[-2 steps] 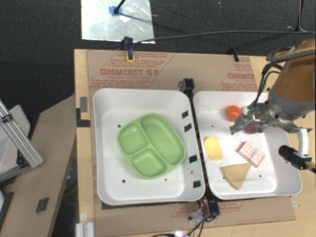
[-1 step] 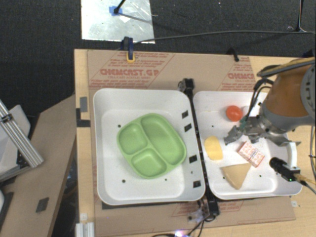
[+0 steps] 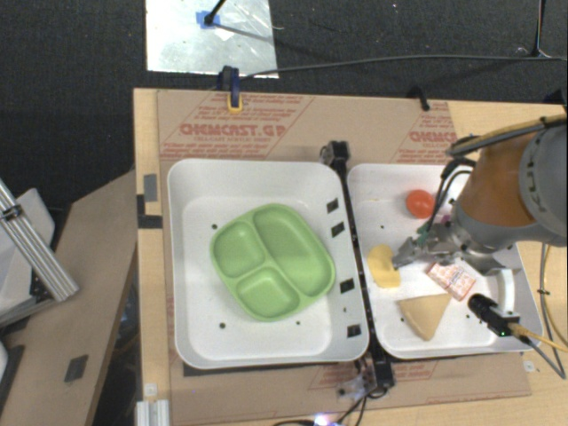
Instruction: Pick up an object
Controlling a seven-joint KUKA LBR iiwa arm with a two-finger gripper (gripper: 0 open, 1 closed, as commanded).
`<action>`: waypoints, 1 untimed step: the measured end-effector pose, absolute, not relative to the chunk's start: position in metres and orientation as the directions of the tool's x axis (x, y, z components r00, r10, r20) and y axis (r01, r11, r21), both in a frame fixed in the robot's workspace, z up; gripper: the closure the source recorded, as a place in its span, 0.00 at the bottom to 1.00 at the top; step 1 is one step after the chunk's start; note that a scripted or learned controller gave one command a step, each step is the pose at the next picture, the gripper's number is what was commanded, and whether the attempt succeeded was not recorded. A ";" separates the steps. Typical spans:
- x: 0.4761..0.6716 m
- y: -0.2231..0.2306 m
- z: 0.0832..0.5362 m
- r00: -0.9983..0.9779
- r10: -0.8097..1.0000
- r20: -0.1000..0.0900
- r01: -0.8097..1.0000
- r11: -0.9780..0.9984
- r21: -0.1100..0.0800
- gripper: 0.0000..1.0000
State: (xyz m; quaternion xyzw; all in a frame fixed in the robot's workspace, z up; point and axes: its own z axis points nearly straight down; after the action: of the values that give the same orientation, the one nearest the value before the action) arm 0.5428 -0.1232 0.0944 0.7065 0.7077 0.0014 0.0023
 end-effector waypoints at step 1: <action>0.545 -0.125 0.109 -0.001 1.000 -0.005 1.000 0.001 0.014 1.00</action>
State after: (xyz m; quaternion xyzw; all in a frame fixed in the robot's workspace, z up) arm 0.5453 -0.1248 0.1087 0.7068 0.7073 0.0031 0.0066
